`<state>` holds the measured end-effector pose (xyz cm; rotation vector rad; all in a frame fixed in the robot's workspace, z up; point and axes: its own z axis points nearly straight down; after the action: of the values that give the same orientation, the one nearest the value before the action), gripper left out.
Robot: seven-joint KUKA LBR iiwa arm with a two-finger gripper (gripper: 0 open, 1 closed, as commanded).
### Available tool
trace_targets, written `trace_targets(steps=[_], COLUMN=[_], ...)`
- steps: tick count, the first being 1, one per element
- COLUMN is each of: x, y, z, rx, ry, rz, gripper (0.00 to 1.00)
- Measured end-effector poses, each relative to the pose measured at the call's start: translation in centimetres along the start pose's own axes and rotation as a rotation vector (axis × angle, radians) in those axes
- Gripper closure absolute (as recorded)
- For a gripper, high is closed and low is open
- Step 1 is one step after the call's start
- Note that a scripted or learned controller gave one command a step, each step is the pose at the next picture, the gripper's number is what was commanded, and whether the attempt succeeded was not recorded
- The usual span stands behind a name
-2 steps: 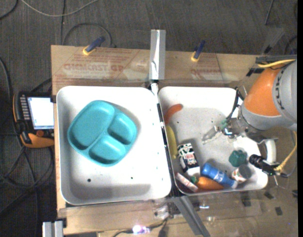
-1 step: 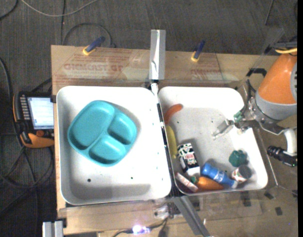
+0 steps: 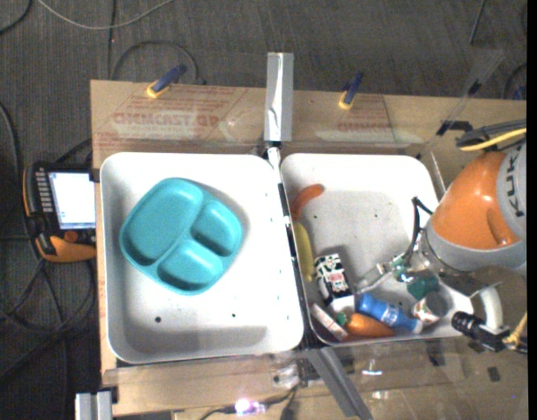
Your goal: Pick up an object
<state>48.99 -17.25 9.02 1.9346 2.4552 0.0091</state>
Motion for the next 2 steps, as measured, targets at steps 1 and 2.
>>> trace_targets(steps=[1, 2], x=[0.09, 0.2], y=[0.2, 0.28], z=[-0.71, -1.23], rx=[0.001, 0.005], ry=[0.004, 0.009], rz=[-0.001, -0.002], gripper=[1.0, 1.0])
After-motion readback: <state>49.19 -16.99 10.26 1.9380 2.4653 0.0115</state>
